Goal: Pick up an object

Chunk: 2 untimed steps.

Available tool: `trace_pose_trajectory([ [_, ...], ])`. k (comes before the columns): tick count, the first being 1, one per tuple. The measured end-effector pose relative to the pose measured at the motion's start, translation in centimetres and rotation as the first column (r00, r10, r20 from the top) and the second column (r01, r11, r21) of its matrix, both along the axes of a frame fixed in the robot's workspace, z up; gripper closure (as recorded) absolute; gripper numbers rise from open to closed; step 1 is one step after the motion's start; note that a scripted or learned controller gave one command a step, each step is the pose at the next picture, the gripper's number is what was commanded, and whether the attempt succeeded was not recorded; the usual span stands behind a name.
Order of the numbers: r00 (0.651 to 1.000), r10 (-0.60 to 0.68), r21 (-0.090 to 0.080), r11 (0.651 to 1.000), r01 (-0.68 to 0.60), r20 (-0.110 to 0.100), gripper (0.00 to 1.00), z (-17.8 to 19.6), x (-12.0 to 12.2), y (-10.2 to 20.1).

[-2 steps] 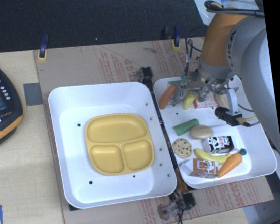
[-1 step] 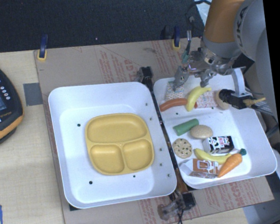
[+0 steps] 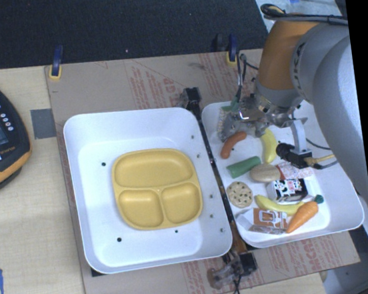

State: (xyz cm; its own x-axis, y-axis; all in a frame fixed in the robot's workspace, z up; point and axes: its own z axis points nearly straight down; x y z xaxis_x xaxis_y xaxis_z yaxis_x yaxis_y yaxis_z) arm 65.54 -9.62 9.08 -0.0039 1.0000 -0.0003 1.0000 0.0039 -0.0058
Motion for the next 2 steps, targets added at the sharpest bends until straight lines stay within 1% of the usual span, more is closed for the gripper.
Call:
trace_pose_trajectory([
  [1,1.0,0.003,0.0,1.0,-0.003,0.0,1.0,1.13,0.07,-0.01],
  [2,1.0,0.004,0.0,1.0,-0.004,-0.001,0.0,1.12,0.07,0.0],
])
